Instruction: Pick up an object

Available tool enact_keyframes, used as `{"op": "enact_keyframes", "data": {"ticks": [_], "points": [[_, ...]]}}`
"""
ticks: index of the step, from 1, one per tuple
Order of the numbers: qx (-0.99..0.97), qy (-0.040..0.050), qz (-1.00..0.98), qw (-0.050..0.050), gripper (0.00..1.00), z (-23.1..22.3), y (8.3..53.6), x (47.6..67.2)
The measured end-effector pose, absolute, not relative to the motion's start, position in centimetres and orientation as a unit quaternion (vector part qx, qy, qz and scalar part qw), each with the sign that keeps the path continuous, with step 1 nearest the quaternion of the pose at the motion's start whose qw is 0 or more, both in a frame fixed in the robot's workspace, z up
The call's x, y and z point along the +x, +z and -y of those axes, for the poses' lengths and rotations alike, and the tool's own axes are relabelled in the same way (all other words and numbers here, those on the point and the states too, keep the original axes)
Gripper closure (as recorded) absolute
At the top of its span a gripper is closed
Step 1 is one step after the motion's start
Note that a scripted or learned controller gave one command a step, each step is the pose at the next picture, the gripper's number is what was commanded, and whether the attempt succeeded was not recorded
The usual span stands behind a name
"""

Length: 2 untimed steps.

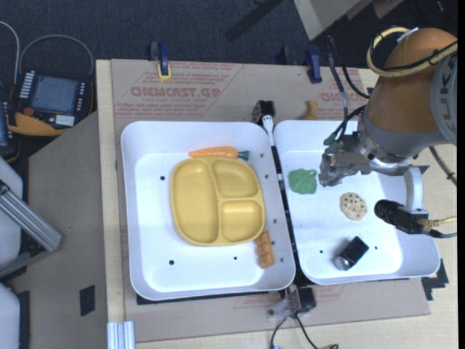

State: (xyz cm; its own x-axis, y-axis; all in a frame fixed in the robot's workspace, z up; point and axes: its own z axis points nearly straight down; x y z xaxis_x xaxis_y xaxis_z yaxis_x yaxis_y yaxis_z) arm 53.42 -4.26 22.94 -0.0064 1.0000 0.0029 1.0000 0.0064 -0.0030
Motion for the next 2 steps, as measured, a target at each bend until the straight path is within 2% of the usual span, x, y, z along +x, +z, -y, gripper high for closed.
{"op": "enact_keyframes", "data": {"ticks": [1, 2], "points": [[-0.705, -0.0005, 0.71, 0.002, 1.0, -1.2, 23.8, 52.4], [-0.705, -0.001, 0.709, 0.0, 1.0, -6.7, 23.7, 52.8]]}}
